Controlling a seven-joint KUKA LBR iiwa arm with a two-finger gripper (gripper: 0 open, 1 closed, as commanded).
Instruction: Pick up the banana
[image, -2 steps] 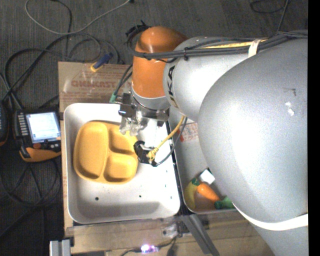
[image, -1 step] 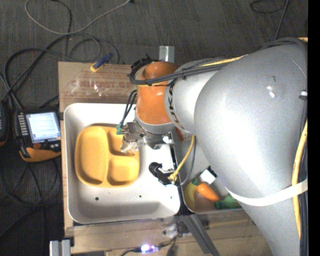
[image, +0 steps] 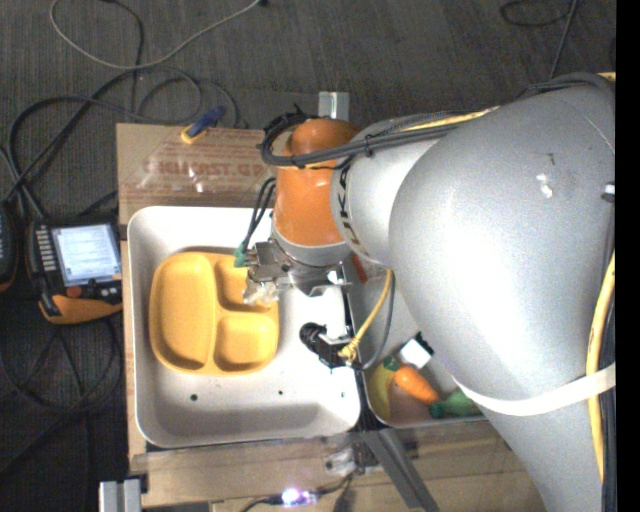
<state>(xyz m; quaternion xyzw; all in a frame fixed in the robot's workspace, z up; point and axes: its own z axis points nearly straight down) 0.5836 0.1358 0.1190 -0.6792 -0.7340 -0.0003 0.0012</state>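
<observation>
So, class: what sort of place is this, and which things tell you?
Probably a robotics lab test bench: a grey arm reaching over white bins, loose cables on the carpet, and a handheld controller screen.

The grey arm hides most of the right bin, where a carrot shows only partly, and the gripper's fingers are too blurred to read.

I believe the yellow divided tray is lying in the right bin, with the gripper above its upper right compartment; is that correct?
Not quite: the yellow divided tray lies in the left bin, not the right one. The camera view shows this. The gripper is indeed above the tray's upper right compartment.
</observation>
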